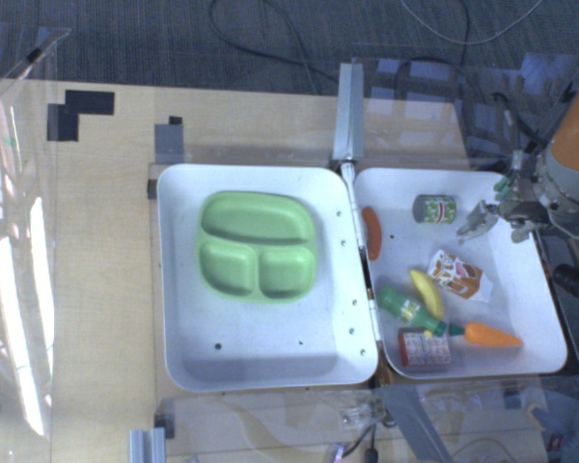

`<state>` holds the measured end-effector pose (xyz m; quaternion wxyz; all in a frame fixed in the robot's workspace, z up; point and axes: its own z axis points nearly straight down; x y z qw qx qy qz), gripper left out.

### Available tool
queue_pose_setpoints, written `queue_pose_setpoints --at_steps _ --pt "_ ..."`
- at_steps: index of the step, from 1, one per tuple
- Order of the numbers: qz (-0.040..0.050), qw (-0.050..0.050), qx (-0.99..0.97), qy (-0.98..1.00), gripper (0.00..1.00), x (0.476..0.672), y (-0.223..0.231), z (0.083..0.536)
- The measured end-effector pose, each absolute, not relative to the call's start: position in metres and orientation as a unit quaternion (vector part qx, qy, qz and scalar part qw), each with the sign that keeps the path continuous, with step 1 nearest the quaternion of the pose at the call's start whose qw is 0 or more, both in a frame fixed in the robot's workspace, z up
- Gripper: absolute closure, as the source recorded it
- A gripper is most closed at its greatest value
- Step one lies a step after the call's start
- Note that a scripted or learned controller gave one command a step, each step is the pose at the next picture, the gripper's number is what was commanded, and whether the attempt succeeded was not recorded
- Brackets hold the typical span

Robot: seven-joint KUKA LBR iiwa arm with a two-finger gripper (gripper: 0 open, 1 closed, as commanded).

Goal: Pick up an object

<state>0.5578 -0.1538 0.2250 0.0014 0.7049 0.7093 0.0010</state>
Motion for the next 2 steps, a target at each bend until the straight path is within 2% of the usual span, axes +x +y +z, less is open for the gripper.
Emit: queue_pose_setpoints --at_steps 1,2 --pt "0.0027 0.004 0.701 0.713 0.0 0.592 -0.115 0.089" --pt "0.0035 0.006 0.63 0.776 0.0 0.544 -0.139 0.09"
